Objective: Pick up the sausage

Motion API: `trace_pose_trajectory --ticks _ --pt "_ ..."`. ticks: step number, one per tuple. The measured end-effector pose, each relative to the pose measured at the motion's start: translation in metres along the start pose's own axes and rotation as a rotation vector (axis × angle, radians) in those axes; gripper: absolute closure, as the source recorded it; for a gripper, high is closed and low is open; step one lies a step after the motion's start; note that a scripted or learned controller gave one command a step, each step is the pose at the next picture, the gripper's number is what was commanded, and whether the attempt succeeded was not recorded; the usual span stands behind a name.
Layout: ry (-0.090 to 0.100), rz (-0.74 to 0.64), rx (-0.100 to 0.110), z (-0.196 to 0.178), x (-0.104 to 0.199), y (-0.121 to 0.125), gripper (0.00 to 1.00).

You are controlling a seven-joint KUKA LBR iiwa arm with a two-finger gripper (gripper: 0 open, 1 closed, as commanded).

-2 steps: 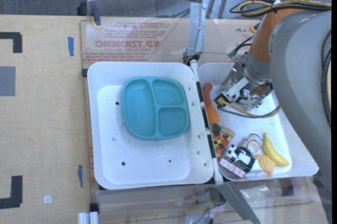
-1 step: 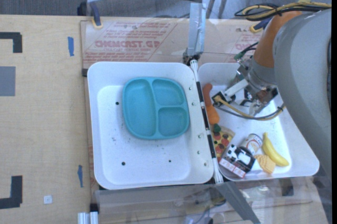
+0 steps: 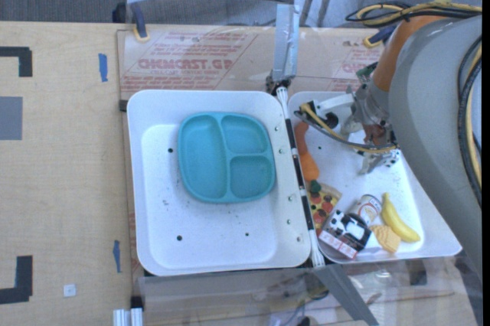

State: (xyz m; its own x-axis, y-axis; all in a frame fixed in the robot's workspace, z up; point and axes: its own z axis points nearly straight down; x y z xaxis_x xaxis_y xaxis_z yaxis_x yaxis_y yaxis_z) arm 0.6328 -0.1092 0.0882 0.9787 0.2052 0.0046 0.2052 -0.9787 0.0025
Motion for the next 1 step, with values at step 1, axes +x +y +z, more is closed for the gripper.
trace_pose_trajectory --ticks 1 --pt "-0.006 -0.006 0.002 -0.0105 0.0001 -0.0019 1.0"
